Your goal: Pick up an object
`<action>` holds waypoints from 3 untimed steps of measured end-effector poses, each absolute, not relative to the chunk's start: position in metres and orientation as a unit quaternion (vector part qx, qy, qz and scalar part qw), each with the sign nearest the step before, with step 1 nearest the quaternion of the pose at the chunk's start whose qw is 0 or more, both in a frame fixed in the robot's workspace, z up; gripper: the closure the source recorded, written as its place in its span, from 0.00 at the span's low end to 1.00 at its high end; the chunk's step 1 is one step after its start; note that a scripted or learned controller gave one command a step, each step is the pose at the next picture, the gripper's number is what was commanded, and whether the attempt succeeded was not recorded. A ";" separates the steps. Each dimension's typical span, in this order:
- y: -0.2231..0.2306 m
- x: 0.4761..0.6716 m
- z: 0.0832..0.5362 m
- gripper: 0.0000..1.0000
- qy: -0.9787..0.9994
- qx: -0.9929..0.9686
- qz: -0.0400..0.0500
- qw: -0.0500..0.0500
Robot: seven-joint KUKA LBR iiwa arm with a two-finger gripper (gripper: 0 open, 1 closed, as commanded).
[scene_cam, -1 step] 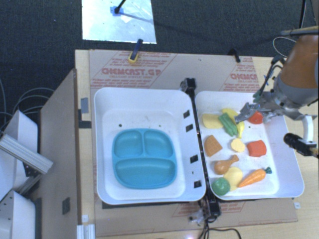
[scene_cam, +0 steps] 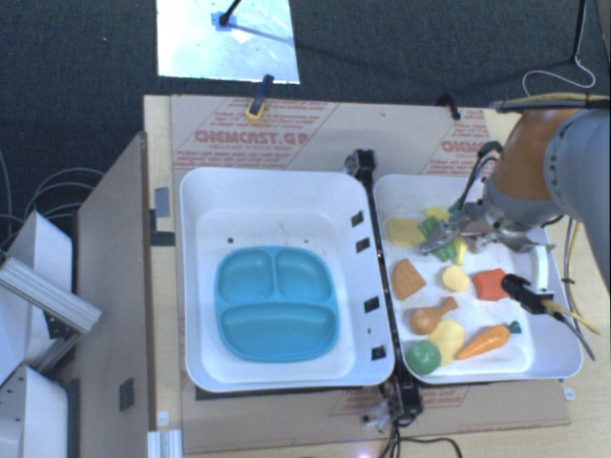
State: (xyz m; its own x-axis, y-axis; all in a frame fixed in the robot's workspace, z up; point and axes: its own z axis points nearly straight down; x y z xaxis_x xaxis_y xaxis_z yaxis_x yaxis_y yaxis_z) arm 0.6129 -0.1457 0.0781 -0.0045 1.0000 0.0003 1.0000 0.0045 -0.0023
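1. Bench point(scene_cam: 115, 284): a pale wooden surface seen from above at a slant.
2. Board point(scene_cam: 286, 132): a light sheet with red printed lettering, lying flat on the bench beneath both bins.
3. Left bin point(scene_cam: 205, 198): shallow, white, resting on the board.
4. Right bin point(scene_cam: 563, 351): shallow, white, set just beside the left bin, their inner rims meeting at a black divider point(scene_cam: 377, 265).
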 end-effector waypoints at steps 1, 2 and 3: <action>-0.146 0.614 0.096 1.00 -0.709 -0.705 0.000 0.000; -0.099 0.652 0.193 1.00 -0.710 -0.704 -0.004 -0.004; -0.102 0.650 0.199 1.00 -0.710 -0.704 -0.002 -0.003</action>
